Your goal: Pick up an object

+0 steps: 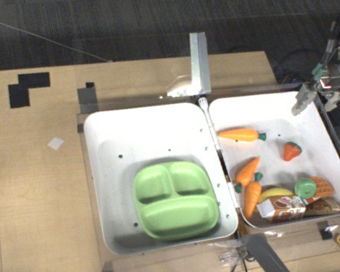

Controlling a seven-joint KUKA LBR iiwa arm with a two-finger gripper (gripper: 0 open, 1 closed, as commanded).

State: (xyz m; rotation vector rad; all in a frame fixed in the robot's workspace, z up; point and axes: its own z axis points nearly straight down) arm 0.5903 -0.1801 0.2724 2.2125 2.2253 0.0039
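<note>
three carrots (238, 135), one strawberry (291, 151), one plate (175, 199)

Even bright overhead light; glare on my white bins (155, 118); soft shadow under green plate (175, 199); edges slightly soft.

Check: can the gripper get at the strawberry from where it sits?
Probably yes. The gripper hangs over the right bin's upper right corner, and the strawberry lies alone on bare floor below it, apart from the carrots and the pile along the lower edge.
</note>
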